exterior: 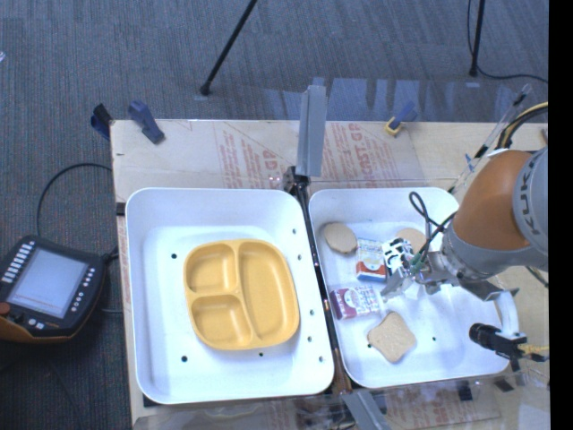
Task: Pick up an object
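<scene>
My gripper hangs low over the middle of the right bin, with the orange-banded arm behind it to the right. Just under and left of it lie a small red and white carton and a black and white item. A red and white packet lies flat at the bin's left side, with a slice of bread in front of it. A round tan cookie sits at the back left, and a second tan disc is partly hidden behind the gripper.
The left bin holds a yellow divided plate. A grey upright post stands behind the bins' shared wall. A black part juts out near the right bin's front right corner. A teach pendant lies left of the bench.
</scene>
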`<action>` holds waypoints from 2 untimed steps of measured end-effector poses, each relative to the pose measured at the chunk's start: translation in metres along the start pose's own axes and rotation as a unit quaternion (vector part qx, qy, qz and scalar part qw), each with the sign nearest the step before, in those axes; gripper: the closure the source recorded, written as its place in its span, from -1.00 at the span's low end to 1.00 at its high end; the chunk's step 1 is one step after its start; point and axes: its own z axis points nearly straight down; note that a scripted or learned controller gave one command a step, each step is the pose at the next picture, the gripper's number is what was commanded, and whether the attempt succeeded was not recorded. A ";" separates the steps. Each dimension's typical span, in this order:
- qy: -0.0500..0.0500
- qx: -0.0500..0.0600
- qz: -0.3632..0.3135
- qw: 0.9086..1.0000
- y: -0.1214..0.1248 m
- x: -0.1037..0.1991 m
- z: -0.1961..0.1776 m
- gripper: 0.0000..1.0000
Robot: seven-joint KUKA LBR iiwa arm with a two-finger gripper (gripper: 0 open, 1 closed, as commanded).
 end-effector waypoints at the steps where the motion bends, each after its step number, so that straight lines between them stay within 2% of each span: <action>1: 0.001 0.002 0.035 0.999 0.059 0.000 0.016 -1.00; 2: 0.001 0.003 0.034 0.999 0.060 0.000 0.009 1.00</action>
